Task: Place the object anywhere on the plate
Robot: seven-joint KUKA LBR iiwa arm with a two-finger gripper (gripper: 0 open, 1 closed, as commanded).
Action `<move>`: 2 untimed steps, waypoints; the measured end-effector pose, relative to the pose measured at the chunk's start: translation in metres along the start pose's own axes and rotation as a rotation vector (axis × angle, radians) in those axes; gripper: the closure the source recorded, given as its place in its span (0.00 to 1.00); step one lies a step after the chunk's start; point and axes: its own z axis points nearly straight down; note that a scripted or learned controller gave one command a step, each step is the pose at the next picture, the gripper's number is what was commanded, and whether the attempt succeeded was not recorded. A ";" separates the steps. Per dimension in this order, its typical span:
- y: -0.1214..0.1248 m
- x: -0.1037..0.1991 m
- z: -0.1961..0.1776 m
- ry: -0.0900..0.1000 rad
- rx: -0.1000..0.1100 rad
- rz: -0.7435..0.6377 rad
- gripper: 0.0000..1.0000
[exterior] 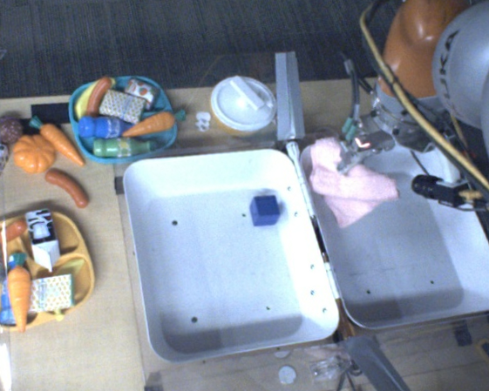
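Observation:
A small blue cube (265, 209) lies in the left white bin (181, 329), towards its upper right. A crumpled pink cloth (352, 188) lies in the upper left of the right white bin (430, 287). My gripper (353, 150) hangs over the cloth's upper edge, at or just above the fabric, with the grey arm and its orange band (414, 26) reaching in from the right. A yellow plate (80, 253) loaded with toy food stands on the bench at the far left.
A blue bowl (168, 138) of toy food and a white round lid (244, 102) sit behind the left bin. Toy carrots, a sausage and a small pumpkin (33, 154) lie loose at the back left. Cables (435, 138) loop over the right bin.

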 end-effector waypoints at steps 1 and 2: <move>0.002 0.001 -0.041 0.000 -0.001 -0.008 1.00; 0.018 0.060 -0.046 0.001 -0.001 -0.414 1.00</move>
